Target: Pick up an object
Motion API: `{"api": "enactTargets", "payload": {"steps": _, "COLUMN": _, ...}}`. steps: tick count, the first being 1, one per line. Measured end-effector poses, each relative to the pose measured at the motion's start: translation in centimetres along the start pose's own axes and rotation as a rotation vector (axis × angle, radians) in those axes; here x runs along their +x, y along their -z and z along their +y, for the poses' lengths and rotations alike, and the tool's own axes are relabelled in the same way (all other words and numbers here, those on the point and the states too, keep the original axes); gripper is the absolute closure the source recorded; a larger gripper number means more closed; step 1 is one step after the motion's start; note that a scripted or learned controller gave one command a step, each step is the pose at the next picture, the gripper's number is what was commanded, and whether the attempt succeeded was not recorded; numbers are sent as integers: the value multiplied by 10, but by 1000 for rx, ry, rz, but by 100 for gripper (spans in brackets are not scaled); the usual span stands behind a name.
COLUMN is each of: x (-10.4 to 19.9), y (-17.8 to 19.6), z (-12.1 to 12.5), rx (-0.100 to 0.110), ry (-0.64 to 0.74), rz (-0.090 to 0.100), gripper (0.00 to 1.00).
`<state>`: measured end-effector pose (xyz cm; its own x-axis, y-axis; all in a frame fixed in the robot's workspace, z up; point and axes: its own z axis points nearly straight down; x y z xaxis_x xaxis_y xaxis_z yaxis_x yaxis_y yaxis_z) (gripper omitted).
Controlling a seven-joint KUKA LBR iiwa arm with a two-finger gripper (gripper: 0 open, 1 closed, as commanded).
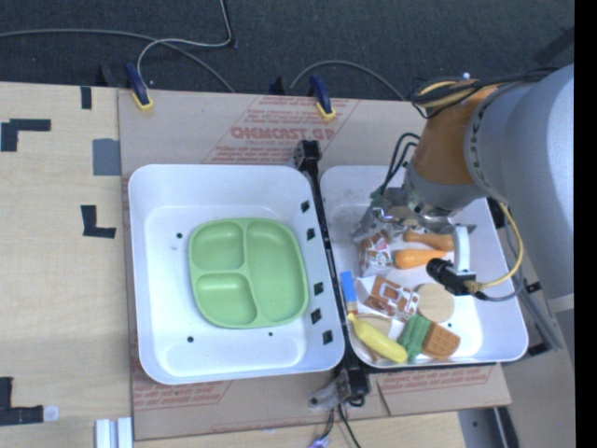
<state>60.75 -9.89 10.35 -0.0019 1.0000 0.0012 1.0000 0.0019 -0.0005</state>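
Observation:
My gripper [379, 224] hangs low over the upper left part of the right bin [499, 339], just above a red-and-white snack packet [377, 249]. Right of that packet lies an orange carrot [417, 259], with another orange piece [429, 241] above it. Toward the bin's front are a second printed packet [392, 295], a beige round disc [436, 301], a yellow banana [377, 340], a green piece [414, 333], a brown waffle [442, 343] and a blue item [348, 289] by the left wall. The arm hides the bin's back.
The left bin [154, 250] holds a green divided plate [248, 273]. A black divider [322, 250] runs between the bins. Cables and two clamps [140, 92] lie along the back of the cardboard sheet.

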Motion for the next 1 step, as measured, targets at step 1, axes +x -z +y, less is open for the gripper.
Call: {"api": "enactTargets", "payload": {"steps": 1, "x": 42, "y": 81, "z": -32, "rx": 0, "ry": 1, "rz": 0, "gripper": 100}}
